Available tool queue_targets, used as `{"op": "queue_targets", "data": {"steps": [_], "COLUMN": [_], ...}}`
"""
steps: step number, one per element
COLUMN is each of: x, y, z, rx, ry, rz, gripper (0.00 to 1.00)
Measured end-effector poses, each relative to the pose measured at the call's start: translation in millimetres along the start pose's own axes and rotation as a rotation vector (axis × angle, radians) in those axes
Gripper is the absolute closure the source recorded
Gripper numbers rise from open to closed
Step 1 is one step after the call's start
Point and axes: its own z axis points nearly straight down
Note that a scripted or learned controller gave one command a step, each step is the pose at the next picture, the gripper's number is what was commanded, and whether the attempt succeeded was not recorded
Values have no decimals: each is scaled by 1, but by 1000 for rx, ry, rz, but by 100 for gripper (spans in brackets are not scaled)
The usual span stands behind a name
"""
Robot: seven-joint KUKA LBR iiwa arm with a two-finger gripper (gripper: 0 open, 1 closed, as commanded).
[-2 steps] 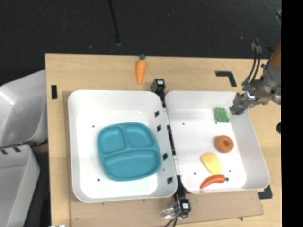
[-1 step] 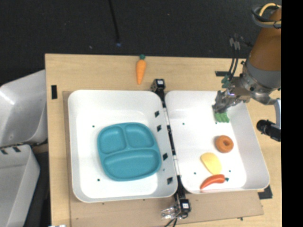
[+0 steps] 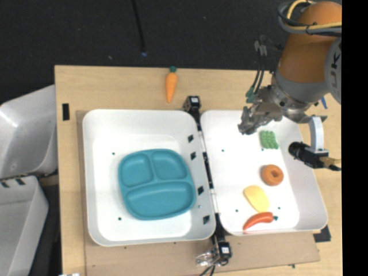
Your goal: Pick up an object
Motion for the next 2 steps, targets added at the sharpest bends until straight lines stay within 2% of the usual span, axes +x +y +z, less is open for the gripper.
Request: {"op": "queue_targets", "data": {"steps": [1, 2], "x": [51, 101], "y": [4, 10], "z": [23, 22], "rx": [4, 2], "ry": [1, 1], "rz": [0, 0], "gripper": [100, 100]}}
